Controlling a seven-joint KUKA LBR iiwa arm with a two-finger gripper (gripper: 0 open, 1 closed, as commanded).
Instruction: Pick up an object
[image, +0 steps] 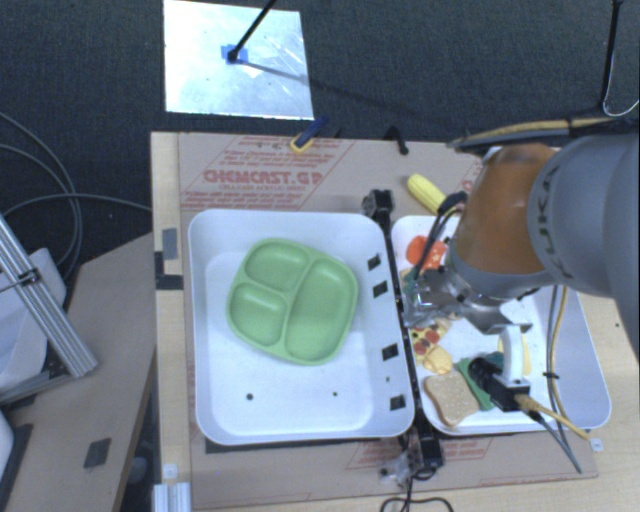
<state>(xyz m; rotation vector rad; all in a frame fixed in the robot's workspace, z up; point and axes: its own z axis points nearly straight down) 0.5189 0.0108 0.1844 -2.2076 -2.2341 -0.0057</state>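
Yellow corn cob (425, 190) | long axis upper-left to lower-right | fingers' state: cannot tell

Two bins sit side by side on the counter (170, 330). The left bin (230, 410) holds a divided plate (292, 300) near its middle. The right bin (585, 400) holds a slice of toast (450, 398) at its near edge, with small food pieces (432, 348) just behind it. The arm (540, 215) reaches in from the right over this bin. A corn cob (424, 190) lies on the counter behind the right bin.
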